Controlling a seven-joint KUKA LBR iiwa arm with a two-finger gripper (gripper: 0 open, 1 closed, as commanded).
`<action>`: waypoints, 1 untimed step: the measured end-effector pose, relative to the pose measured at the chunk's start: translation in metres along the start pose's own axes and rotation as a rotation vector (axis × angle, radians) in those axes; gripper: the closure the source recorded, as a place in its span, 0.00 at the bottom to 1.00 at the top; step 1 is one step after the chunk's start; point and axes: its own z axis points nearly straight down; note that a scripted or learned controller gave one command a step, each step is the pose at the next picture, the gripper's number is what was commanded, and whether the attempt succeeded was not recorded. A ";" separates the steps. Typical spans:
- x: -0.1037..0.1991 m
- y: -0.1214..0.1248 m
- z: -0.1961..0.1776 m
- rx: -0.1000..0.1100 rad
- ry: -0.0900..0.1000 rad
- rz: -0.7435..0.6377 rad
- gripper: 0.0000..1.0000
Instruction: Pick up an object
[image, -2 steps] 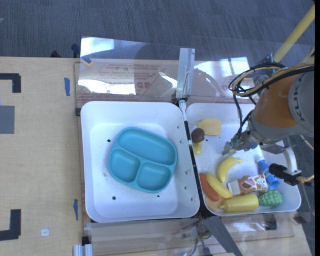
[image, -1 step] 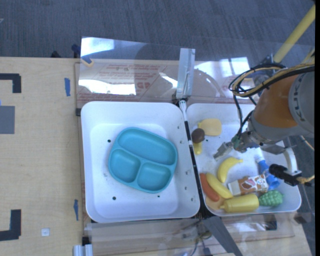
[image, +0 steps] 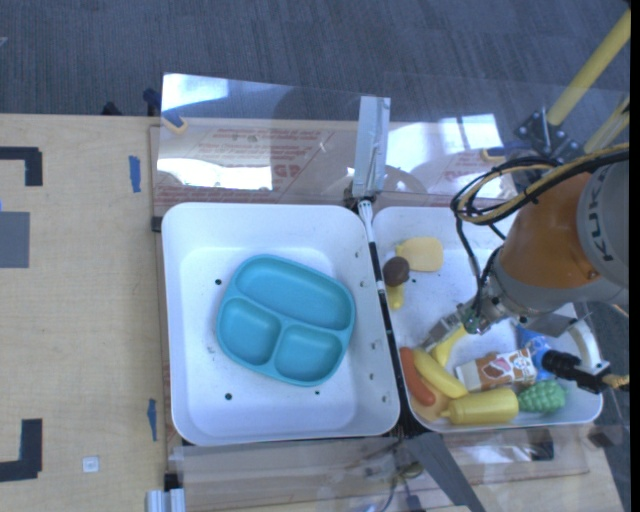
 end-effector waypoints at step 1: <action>-0.001 0.002 -0.008 -0.003 -0.001 0.002 1.00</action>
